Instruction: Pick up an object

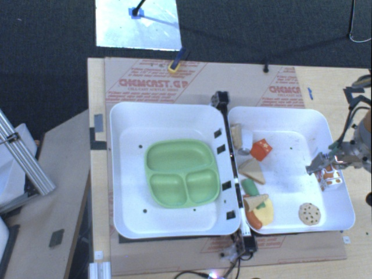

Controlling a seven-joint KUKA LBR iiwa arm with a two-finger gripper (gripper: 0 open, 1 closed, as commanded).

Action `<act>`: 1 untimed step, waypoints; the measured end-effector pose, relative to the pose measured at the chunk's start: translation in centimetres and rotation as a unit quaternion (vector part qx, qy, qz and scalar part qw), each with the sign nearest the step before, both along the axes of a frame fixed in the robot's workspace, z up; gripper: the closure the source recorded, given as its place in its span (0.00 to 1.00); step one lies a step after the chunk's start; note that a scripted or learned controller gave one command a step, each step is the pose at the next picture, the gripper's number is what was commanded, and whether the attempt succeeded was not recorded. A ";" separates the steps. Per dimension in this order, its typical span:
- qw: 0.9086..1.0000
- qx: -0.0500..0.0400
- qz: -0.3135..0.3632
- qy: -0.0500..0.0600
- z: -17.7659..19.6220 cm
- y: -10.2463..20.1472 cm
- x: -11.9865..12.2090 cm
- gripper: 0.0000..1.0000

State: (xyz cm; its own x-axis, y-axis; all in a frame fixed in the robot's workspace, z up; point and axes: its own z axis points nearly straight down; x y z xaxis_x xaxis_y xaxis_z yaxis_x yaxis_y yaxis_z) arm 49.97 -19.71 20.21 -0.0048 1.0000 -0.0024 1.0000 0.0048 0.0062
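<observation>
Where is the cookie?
The round chocolate-chip cookie lies in the right white bin, near its front right corner, below the hand.

Mounted high above the pale wooden bench (99, 156), fixed, looking down at a slant. Faces the two shallow white plastic bins: the left bin (125, 121) holding a light green three-compartment plastic tray (180, 173), the right bin (340, 205) beside it, touching along a black clipped seam. Far enough back to take in both bins whole, the printed cardboard sheet (151, 80) beneath them, dark carpet and a shiny square metal plate (157, 22) beyond the far edge (top of view). Near edge of the bench at the bottom. Arm side at the right, where the gripper (328, 170) enters over the right bin's rim.
</observation>
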 end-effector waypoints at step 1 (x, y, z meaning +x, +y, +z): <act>1.000 0.000 0.000 0.001 2.4 0.0 0.1 1.00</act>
State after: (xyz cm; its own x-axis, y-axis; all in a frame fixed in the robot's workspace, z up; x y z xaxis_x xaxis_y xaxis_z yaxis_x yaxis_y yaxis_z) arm 50.12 -19.74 22.58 -0.0048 1.0000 -0.0021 1.0000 0.0048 0.0049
